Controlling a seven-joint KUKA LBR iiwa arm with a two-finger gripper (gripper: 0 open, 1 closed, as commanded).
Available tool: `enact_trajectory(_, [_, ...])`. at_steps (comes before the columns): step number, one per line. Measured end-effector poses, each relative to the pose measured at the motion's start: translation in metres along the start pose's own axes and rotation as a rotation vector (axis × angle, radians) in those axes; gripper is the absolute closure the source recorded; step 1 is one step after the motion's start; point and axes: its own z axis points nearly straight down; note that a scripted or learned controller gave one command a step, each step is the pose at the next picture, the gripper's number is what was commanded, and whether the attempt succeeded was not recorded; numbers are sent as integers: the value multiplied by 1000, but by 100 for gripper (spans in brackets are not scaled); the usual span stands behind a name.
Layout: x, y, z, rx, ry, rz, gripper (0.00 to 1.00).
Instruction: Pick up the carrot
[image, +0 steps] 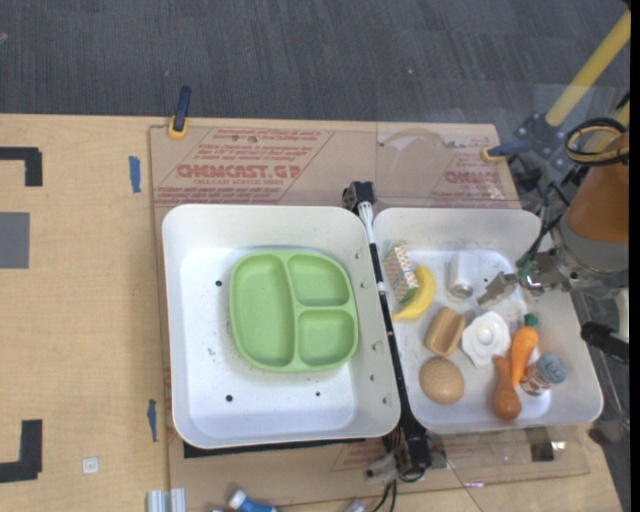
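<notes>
Tabletop (80, 330): a pale wooden surface is seen across the frame, with a cardboard sheet (250, 165) laid under both bins, probably to keep them at a fixed spot for the program.
Left bin (190, 400): placed at the centre of the frame; a green divided plate (293, 310) lies flat in its middle, well apart from the other things, likely set there as a drop place.
Right bin (585, 400): placed just beside the left bin, at the right of the frame; the loose things are crowded into it.
Carrot (523, 350): found in the lower right of the right bin, lying flat on the bin floor. Its long axis runs nearly up and down the frame, slightly tilted. The green stub end points to the upper part of the frame, the narrow tip to the lower part.
Neighbours: a brown drumstick-like piece (504, 388) is touching or just beside the carrot at its lower left; a white piece (485, 337) lies just to its left; a small can (547, 373) lies just to its right. A tight grasp space is judged from this.
Farther things: a round bun (441, 380), a bread piece (444, 330) and a banana (420, 292) are seen toward the bin's left.
Gripper (528, 278): held above the upper right of the bin, near the carrot's stub end but apart from it. It cannot be told whether the fingers are released or clenched; nothing is seen between them.
</notes>
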Motion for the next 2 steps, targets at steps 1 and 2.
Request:
enact_trajectory(1, [1,-69,10,-20,9,-65,0])
enact_trajectory(2, [4,-94,12,-21,-15,-384,0])
